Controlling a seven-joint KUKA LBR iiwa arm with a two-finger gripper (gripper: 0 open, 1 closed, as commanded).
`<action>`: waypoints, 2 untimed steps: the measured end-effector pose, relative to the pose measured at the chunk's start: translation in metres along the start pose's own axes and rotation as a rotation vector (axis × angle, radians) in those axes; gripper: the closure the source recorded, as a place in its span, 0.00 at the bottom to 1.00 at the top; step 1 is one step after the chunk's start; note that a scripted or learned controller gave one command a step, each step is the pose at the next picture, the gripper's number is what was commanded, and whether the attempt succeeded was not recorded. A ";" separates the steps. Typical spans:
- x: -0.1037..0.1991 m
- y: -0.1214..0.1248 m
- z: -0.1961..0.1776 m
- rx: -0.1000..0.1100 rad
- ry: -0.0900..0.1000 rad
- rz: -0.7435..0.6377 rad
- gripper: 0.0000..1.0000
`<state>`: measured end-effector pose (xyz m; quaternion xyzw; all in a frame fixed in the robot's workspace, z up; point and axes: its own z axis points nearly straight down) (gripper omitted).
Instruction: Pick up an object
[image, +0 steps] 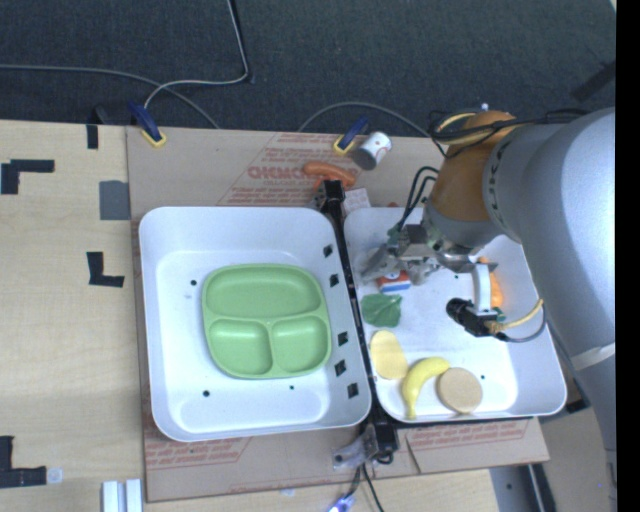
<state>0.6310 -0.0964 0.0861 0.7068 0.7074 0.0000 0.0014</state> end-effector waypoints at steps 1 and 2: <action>-0.004 0.012 0.000 0.000 0.002 -0.001 0.00; -0.003 0.012 -0.009 0.000 0.002 -0.002 1.00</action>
